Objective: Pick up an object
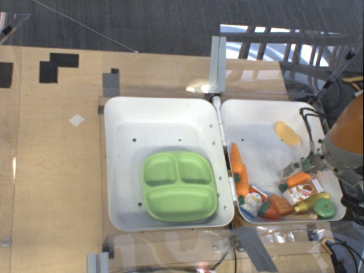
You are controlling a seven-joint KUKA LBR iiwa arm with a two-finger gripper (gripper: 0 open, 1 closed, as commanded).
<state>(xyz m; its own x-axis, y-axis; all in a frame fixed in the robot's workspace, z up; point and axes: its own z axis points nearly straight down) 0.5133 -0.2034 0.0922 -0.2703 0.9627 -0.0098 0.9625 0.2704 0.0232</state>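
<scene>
While the green divided plate (180,186) lies alone in the left bin (122,124), the toy food is gathered in the right bin (256,118), and the gripper (302,165) hangs low over that pile, near the bin's right wall. Whether its fingers are apart or together cannot be told from this angle, and nothing is seen between them. Just below the gripper lies a small orange carrot (298,180), which seems to touch or nearly touch it. Against the bin's left wall lies a longer carrot (238,169). Along the bin's near edge sit a small printed packet (253,201), a brown cracker-like piece (281,203), a printed carton (302,192), a yellow banana (314,201) and a green round piece (325,210). A yellow chip-like piece (288,133) lies apart, toward the bin's far side.
</scene>
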